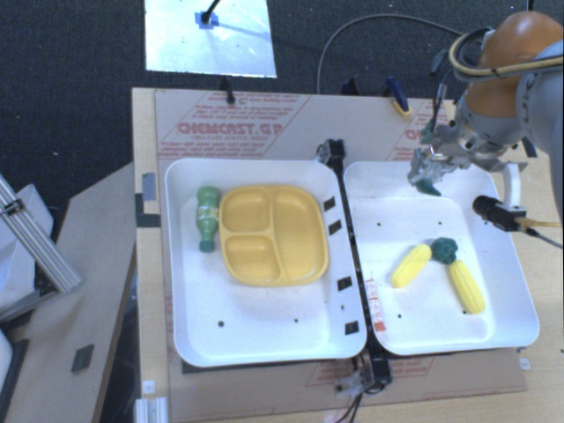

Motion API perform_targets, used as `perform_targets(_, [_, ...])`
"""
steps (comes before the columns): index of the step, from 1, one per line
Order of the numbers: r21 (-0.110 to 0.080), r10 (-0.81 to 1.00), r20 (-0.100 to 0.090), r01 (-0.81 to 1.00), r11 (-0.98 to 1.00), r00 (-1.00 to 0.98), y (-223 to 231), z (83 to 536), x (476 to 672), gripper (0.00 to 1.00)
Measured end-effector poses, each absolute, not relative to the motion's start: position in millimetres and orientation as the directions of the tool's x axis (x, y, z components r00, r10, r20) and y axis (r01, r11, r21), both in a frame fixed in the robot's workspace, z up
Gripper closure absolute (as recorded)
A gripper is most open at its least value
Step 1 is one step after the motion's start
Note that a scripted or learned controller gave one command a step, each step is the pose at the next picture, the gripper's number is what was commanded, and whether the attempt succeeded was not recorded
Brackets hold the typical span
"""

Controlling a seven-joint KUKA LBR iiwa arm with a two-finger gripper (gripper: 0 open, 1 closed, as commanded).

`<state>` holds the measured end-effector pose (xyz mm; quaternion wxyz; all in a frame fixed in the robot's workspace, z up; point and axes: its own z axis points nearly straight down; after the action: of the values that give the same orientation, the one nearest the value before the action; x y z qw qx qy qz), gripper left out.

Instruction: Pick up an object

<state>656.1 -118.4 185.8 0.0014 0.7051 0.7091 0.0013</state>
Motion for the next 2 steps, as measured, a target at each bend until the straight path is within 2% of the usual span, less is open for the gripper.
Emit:
perform_targets(1, [0.007,1.0,-0.001,1.0,0.006,-0.006,-119.0,250.4,659.5,1.0])
perform_targets(2, [0.0,1.0,0.0,1.0,0.007,-0.007,-73.3,236.8,638.3,1.0])
